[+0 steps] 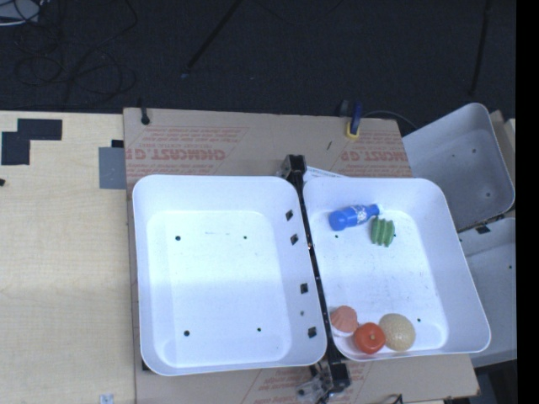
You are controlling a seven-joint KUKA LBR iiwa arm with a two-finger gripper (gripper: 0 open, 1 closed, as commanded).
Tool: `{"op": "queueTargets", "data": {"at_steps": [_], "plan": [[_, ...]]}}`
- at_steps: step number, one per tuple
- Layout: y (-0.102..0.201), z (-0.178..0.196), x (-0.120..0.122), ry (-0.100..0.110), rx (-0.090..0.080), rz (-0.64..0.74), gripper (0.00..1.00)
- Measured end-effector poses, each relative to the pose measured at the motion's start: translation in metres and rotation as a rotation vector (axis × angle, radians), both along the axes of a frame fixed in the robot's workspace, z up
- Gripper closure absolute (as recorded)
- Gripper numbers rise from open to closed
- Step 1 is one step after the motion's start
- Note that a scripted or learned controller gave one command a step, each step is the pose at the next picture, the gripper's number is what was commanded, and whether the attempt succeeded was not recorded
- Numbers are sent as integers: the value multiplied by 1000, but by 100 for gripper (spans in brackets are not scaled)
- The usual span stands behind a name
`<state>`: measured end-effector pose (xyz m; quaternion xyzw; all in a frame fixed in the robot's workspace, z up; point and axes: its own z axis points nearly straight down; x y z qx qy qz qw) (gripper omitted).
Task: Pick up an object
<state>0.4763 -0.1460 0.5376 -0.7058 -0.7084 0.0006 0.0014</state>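
Camera view: the two white bins sit side by side on the bench. The left bin [152, 225] holds nothing to grasp; the right bin [438, 217] holds five things. One blue bottle [353, 216] lies on its side just beside one green ridged piece [383, 231] near the far wall. One pink ball [344, 318], one red tomato-like ball [369, 337] and one tan ball [397, 332] crowd the near corner, touching.

Risks, as I judge them: the round ones may roll from a pinch; the corner walls may block a descent; the bottle may spin away. The tool's state I cannot tell.
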Motion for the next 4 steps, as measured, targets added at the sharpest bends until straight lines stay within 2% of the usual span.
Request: {"op": "queueTargets", "data": {"at_steps": [4], "plan": [[127, 0, 0, 3, 0, 0, 100]]}}
